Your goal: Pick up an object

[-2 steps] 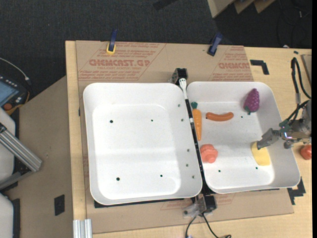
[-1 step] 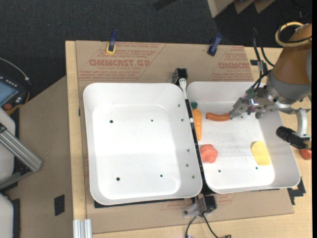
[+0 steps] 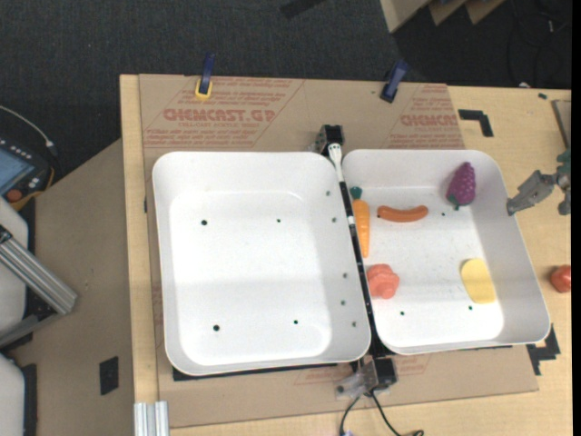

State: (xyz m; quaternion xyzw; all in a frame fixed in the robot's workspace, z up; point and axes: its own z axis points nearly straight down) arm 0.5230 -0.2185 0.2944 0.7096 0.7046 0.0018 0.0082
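The right bin (image 3: 508, 243) holds several objects. A purple bunch of grapes (image 3: 461, 183) lies at its far right corner. An orange-red sausage (image 3: 401, 213) sits near the middle of the far side, and an orange carrot (image 3: 362, 227) lies along the left wall. A pink-red lump (image 3: 382, 282) rests below the carrot, with a yellow piece (image 3: 477, 280) toward the near right. My gripper (image 3: 528, 194) is at the view's right edge, just outside the bin's right rim and level with the grapes, with nothing seen in it.
The left bin (image 3: 172, 243) shows its white floor with a few dark dots. A small orange-red thing (image 3: 560, 280) sits on the bench right of the right bin. Blue clamps (image 3: 205, 80) (image 3: 394, 82) hold the cardboard sheet at the back.
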